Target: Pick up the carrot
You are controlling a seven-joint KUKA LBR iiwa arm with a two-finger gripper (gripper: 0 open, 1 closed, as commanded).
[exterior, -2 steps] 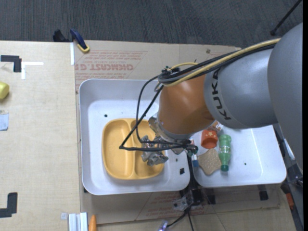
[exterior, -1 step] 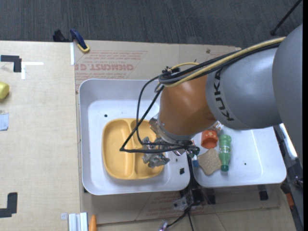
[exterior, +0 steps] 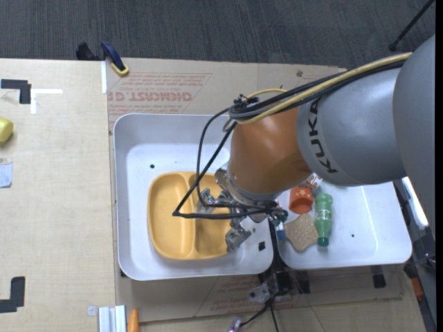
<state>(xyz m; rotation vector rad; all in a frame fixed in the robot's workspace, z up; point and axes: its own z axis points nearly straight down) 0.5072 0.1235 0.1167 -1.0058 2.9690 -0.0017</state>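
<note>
Carrot (exterior: 300, 200) beside green bottle (exterior: 322, 219), arm (exterior: 277, 151) overhanging it.

bins (exterior: 131, 185): white
divided tray (exterior: 173, 216): yellow
bottle (exterior: 322, 220): green
cup (exterior: 300, 200): orange
sponge (exterior: 302, 232): speckled tan
arm (exterior: 360, 130): grey, orange band

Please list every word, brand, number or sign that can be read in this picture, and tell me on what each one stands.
"KUKA": dark letters on the grey arm, partly cut off by the orange band.
Red print on the cardboard sheet behind the bins: upside down and too blurred to read.
Red print on the cardboard in front of the bins: too small to read.
</note>
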